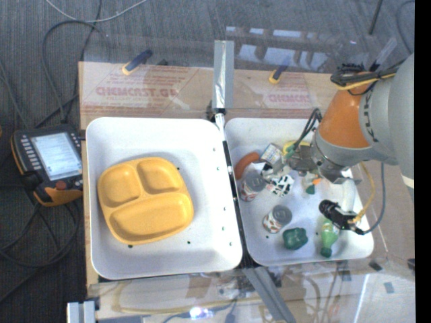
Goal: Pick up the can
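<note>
- At the near end of the right bin point(363, 251), a green pepper-like toy point(294, 237) and a green bottle point(326, 239) lie close to the nearer can point(277, 218). A descent that drifts toward them could close on the toy instead, or shove it into the can.
- The nearer can appears to stand upright, silver top up, clear of the bin walls. It is round and smooth, so an off-centre squeeze would likely squirt it sideways.
- A farther can point(252, 180) sits close to the bin's left wall, with a black-and-white checkered piece point(283, 184) just beside it and a brown-orange object point(246, 160) behind. The wall leaves little room on that side, and a neighbour could get pinched along with the can.
- With two cans in the bin, a pick aimed between them risks taking neither.
- The gripper point(300, 161) hangs over the far middle of the right bin, near a small silvery box point(271, 153) and seemingly over neither can. I cannot tell whether it is released or clenched, and no object is visibly held.
- The yellow divided tray point(145, 197) in the left bin point(101, 130) lies well apart and poses no hazard.
</note>
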Controlling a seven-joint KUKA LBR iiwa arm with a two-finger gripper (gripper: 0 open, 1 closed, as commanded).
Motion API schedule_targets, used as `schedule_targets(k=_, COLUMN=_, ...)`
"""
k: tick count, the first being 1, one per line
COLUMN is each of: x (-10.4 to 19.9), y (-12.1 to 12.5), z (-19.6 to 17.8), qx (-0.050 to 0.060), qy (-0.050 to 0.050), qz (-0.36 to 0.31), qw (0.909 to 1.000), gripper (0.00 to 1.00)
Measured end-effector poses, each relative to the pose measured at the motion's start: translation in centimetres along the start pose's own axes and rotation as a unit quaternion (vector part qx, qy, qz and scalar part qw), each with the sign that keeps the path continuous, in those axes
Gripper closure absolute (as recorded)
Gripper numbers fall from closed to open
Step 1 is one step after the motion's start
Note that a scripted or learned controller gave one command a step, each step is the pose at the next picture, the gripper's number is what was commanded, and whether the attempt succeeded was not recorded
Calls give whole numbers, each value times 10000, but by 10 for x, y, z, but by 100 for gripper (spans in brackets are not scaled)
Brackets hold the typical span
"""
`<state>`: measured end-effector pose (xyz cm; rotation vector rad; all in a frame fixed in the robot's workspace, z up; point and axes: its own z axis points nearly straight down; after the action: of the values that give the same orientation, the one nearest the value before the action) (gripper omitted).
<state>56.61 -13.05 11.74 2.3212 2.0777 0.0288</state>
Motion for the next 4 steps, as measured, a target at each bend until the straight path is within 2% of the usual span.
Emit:
schedule_targets(k=1, x=8, y=100, z=11, qx=48, qy=12, qz=-91, qw=9999, gripper=0)
schedule_targets(k=2, x=26, y=51, z=9, qx=-126, qy=17, qz=1182, qw=9929, gripper=0)
schedule_targets(k=3, x=11, y=49, z=9, qx=-96, qy=82, qz=1879, qw=9821, gripper=0)
schedule_targets(k=4, x=6, y=56, z=10, qx=-74, qy=66, qz=2720, qw=9622, gripper=0)
